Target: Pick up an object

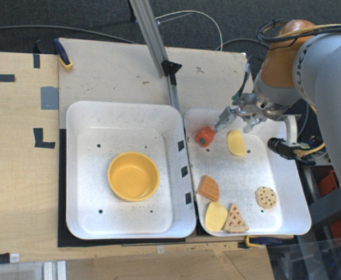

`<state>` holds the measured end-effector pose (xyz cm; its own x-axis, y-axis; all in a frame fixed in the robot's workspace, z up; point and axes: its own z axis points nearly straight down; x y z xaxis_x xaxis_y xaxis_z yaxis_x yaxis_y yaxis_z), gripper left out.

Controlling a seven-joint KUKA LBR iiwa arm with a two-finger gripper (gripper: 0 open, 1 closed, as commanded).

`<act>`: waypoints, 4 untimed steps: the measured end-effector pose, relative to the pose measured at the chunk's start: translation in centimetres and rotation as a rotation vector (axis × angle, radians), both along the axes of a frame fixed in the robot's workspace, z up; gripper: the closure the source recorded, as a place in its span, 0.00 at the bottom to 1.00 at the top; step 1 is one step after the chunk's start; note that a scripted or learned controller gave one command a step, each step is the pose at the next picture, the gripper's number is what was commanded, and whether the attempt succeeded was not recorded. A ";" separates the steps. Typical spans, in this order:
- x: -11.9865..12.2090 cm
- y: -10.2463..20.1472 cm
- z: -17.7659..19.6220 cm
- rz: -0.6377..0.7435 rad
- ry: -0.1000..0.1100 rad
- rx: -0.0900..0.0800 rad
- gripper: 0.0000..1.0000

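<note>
The two-finger metal hand [238, 120] hangs over the upper edge of the right white bin [287, 214], its fingers spread apart and nothing between them. Just below it, toward six o'clock, lies a pale yellow oval piece [236, 143]; at about eight o'clock from the hand sits a small orange-red round toy [204, 137]. Lower in that bin lie a brown waffle-like piece [208, 188], a yellow cheese-like slab [215, 216] touching a pizza-slice wedge [236, 220], and a chocolate-chip cookie [266, 198]. The left white bin [83, 127] holds a yellow plastic bowl [133, 176] near its centre.
</note>
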<state>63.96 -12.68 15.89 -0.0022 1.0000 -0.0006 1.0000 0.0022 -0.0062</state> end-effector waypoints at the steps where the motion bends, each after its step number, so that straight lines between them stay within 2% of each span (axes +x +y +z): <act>1: 0.7 -0.1 -3.9 -0.001 -0.014 -0.004 0.00; 2: 0.7 0.0 -2.7 0.001 -0.015 -0.003 1.00; 4: 0.0 -0.4 6.1 0.000 -0.010 0.000 1.00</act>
<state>63.97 -13.12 21.95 -0.0019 1.0000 -0.0006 1.0000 0.0019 0.0033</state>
